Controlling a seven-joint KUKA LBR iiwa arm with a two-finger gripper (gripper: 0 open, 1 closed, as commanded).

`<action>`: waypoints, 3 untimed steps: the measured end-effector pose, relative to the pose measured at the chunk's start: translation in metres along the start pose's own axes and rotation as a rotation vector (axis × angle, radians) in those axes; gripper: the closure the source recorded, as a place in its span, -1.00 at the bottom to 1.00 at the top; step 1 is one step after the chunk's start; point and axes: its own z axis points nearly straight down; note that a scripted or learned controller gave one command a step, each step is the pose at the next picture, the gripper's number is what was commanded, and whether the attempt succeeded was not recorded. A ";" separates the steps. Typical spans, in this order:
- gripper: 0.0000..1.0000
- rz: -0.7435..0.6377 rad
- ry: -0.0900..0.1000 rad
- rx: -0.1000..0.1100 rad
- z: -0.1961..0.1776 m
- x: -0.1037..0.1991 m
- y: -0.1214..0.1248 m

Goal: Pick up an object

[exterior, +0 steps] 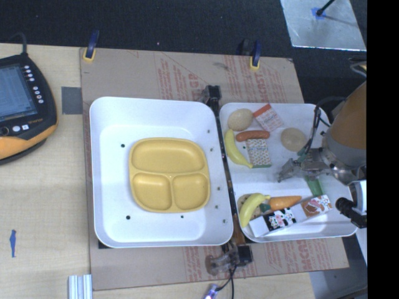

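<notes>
Jaws hang spread apart, you see, gripping nothing, just right of the cracker packet (259,152) in the right bin (324,233), near the carrot (285,202).

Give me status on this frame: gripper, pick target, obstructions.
Gripper low in right bin, nothing visibly between fingers. Nearest items: round potato, carrot, untouched. Left bin holds yellow tray.

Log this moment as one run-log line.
arm: over right bin | gripper: low among items, nothing seen held | yellow tray: left bin
</notes>
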 end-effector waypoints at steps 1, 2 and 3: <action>-1.00 0.007 0.003 -0.003 0.011 -0.027 0.063; -1.00 0.008 0.003 -0.003 0.010 -0.027 0.115; 1.00 0.003 0.002 -0.004 -0.002 -0.028 0.116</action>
